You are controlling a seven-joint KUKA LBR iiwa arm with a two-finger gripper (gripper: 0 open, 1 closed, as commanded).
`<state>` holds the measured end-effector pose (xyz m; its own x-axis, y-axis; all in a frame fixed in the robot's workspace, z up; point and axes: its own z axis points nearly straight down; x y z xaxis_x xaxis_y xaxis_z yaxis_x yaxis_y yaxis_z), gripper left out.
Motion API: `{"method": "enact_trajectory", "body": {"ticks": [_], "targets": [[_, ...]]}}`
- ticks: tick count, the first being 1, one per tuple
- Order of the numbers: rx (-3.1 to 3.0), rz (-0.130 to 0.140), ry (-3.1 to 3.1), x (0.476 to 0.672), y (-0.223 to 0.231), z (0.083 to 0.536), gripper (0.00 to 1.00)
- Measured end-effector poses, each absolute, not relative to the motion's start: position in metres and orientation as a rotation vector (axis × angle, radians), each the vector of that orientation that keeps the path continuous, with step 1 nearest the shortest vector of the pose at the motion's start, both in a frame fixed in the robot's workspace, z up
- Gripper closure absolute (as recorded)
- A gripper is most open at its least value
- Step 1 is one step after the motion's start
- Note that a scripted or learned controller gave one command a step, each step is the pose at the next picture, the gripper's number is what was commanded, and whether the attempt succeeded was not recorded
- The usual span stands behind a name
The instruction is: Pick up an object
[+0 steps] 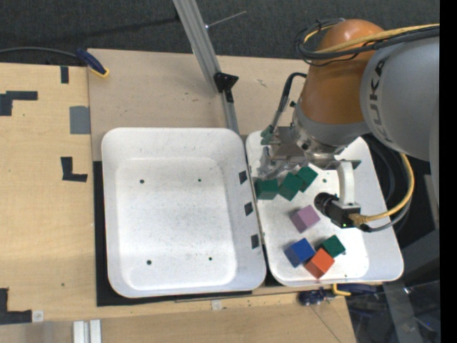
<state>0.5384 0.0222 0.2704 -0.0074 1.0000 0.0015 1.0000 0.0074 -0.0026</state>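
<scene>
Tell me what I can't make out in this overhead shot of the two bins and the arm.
- Claw: its fingers blur into grey metal under the arm's wrist, so their state is unreadable.
- Green blocks at the claw: the shapes overlap, so their count and whether any is gripped are unclear.
- Right bin: the arm covers its far end.
- Small green block: touching or just beside the orange block, can't tell.

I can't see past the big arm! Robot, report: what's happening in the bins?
Gripper low in right bin, over green blocks. Grasp unconfirmed. Purple block, blue block, orange block lie apart, nearer.
</scene>
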Motion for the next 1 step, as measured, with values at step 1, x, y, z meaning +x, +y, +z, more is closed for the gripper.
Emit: {"method": "enact_trajectory", "body": {"ticks": [1], "targets": [[-2.213, 0.002, -2.227, 0.5432, 0.0712, 0.2647, 1.0]]}}
